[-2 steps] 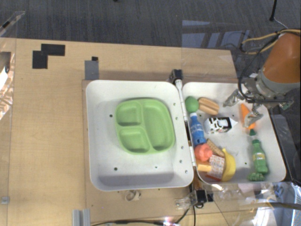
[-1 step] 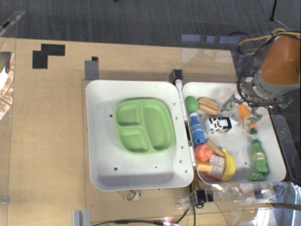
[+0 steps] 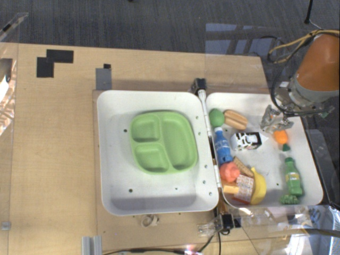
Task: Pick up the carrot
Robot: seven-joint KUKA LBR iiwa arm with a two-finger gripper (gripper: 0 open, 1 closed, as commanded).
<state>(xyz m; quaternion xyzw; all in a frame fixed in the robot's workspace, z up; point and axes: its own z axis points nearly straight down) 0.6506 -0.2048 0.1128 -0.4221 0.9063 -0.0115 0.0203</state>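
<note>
One tool hangs just left of the carrot; its opening I cannot tell.

green tray, white bins, orange carrot, yellow banana

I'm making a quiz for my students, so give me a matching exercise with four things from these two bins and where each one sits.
Things:
1. green plastic divided plate
2. small orange toy carrot
3. yellow toy banana
4. green toy bottle

Places:
A. near edge of right bin, beside a red toy
B. middle of left bin
C. right side of right bin, below the carrot
D. just right of the gripper

Pairs: 1-B, 2-D, 3-A, 4-C
</note>
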